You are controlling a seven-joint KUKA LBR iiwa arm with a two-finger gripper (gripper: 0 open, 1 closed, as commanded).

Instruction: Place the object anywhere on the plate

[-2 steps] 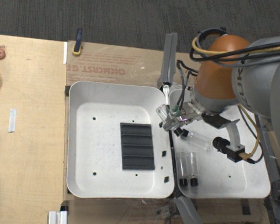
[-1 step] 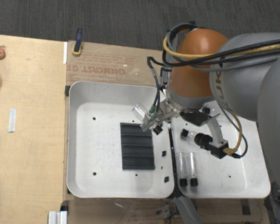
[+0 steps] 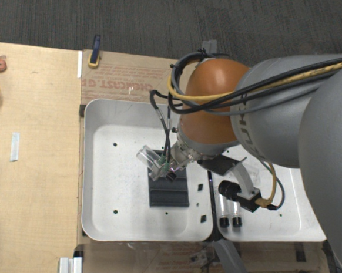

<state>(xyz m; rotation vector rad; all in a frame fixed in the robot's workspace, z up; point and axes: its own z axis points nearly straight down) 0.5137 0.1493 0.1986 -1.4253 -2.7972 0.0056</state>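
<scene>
Worktop (image 3: 27,169) carries two white bins. End effector (image 3: 164,169) hangs low in the left bin (image 3: 104,157), its grip state impossible to tell. Directly beneath and just nearer lies a dark ridged block (image 3: 169,193). Beyond rises the orange-banded arm (image 3: 212,101).

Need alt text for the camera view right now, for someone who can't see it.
The grey arm's gripper hangs low over a dark ridged block lying in the left white bin. The right bin lies mostly under the arm.
</scene>
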